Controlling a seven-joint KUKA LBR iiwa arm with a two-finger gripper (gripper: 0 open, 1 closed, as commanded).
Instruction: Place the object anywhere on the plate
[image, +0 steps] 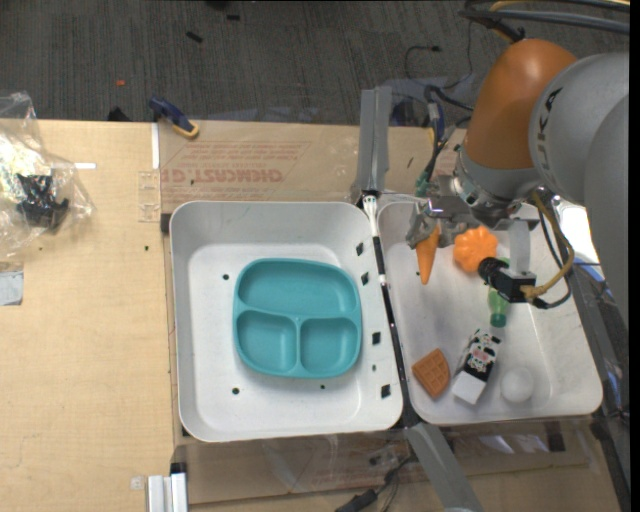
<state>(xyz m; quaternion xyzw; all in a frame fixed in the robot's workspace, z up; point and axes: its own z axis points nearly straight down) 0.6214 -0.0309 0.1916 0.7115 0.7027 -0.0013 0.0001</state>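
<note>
End effector (432, 222) over right bin (560, 395), wooden bench (80, 350)

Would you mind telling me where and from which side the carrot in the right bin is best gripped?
Probably across the carrot's thick upper half, coming from above. It lies flat on the right bin's floor, tapering to a point toward the camera, so the wide end gives more surface. Set the fingers across its long axis; the bin wall on its left and the orange object on its right leave modest room.
</note>
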